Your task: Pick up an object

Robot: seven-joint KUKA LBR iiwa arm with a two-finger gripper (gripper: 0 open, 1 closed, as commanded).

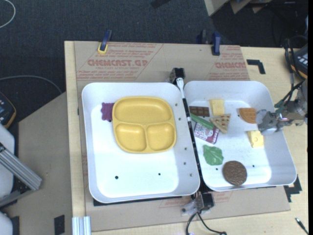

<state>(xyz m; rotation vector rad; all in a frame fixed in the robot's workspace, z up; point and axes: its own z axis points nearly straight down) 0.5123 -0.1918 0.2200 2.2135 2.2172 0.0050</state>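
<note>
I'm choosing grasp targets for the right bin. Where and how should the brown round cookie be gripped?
The brown round cookie lies flat near the right bin's front wall, clear of the green piece. Probably best to come straight down and pinch across its rim; any direction suits a disc.
</note>
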